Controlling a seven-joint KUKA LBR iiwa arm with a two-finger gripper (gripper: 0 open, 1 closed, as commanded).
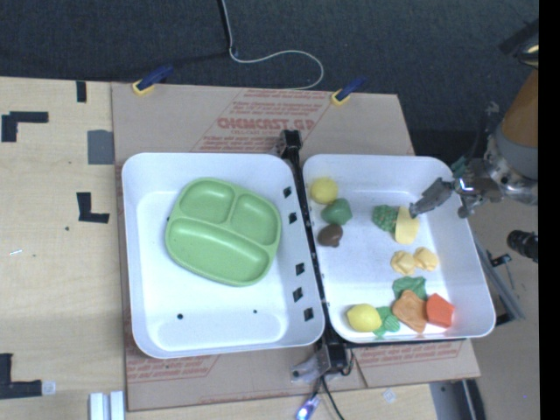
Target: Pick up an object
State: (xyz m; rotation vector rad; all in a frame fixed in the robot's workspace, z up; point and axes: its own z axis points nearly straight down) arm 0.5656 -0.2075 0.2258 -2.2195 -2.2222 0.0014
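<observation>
While the arm reaches in from the right edge, the gripper (437, 195) hangs over the right bin (367, 166), one finger just above a pale yellow piece (406, 227) at centre-right; whether it's spread or pinching can't be told.

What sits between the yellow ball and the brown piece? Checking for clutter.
A dark green piece sits between the yellow ball and brown piece, per the camera view.

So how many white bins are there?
2. The left bin has a green plate in it. The right bin has little toy foods in it, with the gripper above.
</observation>
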